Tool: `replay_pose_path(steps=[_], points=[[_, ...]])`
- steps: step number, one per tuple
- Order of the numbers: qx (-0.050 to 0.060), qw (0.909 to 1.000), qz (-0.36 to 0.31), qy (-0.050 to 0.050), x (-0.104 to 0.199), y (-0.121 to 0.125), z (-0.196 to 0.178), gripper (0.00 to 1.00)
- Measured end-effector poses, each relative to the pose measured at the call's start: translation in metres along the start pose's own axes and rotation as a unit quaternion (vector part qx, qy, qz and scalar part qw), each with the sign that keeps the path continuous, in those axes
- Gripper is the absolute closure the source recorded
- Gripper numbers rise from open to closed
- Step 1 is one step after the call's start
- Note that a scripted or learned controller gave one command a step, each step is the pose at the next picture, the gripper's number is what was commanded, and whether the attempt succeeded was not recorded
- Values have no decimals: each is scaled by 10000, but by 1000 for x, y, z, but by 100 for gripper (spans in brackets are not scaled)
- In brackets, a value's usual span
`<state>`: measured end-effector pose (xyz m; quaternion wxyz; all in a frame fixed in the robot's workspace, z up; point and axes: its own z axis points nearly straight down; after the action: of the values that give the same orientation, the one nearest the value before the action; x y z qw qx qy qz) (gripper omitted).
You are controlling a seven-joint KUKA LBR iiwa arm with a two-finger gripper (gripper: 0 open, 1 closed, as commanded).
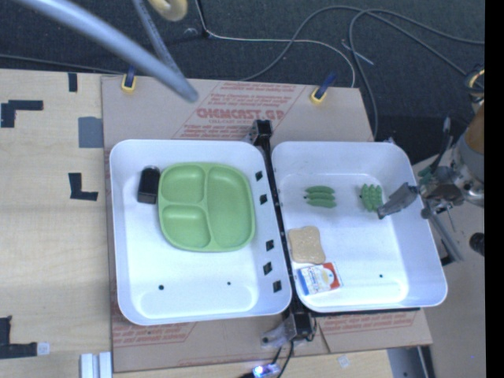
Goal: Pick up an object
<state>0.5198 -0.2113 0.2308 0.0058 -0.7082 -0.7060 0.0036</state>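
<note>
The right bin (409,286) holds several small objects. A green bean pod (320,196) lies in its upper middle. A second green ridged piece (370,196) lies further right. A tan slice of bread (306,243) sits near the divider, with a white, red and blue packet (318,278) just below it. My gripper (391,204) reaches in from the right over the bin's right side, its tip right beside the green ridged piece. Nothing shows as held.
The left bin (189,298) carries a green divided plate (208,206) with a small black block (148,185) at its left. A black clip strip (269,211) joins the bins. Cables run across the dark floor behind, and a grey pole (102,30) crosses the top left.
</note>
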Motion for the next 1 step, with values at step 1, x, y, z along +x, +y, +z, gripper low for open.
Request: replay_pose_path(steps=[1], points=[[-59,10000,-21,-15,1,3,-7,0]])
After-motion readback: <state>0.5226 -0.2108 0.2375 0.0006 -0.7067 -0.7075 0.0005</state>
